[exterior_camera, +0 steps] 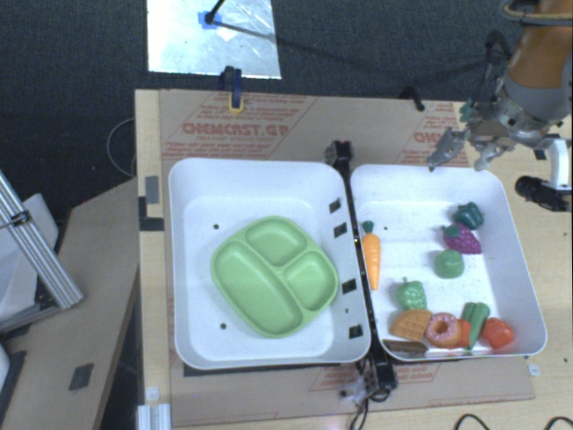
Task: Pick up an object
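My gripper (466, 155) hangs above the far edge of the right bin (407, 200), its two fingers spread open with nothing between them. Below it in that bin lie several toy foods: an orange carrot (371, 258) by the left wall, a dark green pepper (468, 214), purple grapes (462, 238), a green round piece (448, 263), a green broccoli-like piece (412, 293), a pink donut (442, 329), a tan waffle-like piece (412, 323), a green pickle (474, 318) and a red tomato (498, 333).
The left bin (197, 195) holds a light green divided plate (274, 276). Black clips (341, 154) run along the seam between the bins. A shiny sheet (213, 25) lies on the dark floor beyond the bench.
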You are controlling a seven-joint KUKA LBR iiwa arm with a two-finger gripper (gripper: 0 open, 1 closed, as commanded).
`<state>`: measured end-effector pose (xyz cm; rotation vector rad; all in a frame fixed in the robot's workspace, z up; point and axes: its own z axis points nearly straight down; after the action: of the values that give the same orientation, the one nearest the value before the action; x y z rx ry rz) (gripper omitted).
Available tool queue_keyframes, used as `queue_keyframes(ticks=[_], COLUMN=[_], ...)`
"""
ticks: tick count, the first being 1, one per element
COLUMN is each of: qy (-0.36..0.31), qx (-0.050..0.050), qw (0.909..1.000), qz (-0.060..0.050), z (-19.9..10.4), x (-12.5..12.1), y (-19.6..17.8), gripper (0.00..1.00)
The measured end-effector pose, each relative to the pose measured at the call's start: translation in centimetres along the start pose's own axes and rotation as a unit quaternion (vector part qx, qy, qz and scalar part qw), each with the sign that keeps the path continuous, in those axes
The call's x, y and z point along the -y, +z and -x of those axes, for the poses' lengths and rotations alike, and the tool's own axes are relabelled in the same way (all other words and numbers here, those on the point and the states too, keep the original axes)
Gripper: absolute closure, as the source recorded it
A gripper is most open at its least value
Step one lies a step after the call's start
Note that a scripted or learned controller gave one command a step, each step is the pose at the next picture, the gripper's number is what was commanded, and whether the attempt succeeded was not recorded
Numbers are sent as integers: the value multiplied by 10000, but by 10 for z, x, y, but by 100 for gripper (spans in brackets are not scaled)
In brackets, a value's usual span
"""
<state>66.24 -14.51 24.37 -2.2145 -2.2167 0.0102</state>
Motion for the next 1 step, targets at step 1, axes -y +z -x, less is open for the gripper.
queue_keyframes(ticks=[1], qy=[-10], qx=[9], qw=[10000], qz=[60], z=[0], x=[-2], y=[-9], gripper=[0])
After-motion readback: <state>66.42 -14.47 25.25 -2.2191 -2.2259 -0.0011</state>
